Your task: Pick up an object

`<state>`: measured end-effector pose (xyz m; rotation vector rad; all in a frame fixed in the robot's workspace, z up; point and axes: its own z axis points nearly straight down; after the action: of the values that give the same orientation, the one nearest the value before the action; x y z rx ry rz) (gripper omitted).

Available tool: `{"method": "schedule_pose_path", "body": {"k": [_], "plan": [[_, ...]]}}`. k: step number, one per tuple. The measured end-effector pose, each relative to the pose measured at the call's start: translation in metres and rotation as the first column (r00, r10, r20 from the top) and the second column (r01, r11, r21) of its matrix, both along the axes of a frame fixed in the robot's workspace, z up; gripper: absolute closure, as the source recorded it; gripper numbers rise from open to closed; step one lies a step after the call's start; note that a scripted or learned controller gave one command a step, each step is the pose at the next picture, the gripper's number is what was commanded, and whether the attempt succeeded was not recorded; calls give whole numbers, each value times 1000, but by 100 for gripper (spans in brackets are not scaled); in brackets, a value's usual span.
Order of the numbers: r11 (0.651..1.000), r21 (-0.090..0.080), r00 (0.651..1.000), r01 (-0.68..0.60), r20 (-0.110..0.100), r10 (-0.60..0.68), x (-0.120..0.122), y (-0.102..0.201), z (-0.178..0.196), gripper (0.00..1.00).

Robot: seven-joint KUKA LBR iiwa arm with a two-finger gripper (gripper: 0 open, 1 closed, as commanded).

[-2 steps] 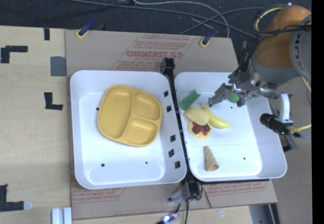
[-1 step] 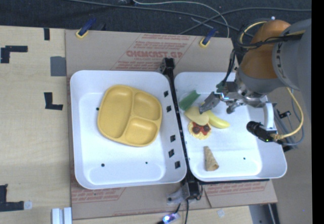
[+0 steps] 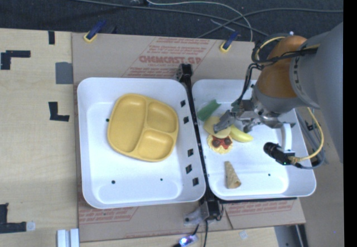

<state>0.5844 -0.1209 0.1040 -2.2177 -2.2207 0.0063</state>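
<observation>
Metal tool over glossy curved banana, ridged cone nearby.

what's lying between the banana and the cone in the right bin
In the camera view, a small pizza slice lies between the banana and the cone, close under the banana; below it, bare bin floor.

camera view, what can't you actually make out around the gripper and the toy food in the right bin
- Gripper: seen from above in the camera view, its dark body blurs into the toys, so open or shut cannot be told.
- Yellow toy: partly under the gripper; its shape and whether it is gripped are unclear.
- Red-topped toy: too small to identify.
- Banana: its upper end runs under the gripper.
- Right bin: the arm covers its far right corner.
</observation>
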Motion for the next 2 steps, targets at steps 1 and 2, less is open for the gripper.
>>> {"method": "schedule_pose_path", "body": {"k": [1,2], "plan": [[1000,-1,1000,-1,5,1,0,1,-19,0],[1000,-1,1000,-2,7,2,1,1,-8,100]]}}
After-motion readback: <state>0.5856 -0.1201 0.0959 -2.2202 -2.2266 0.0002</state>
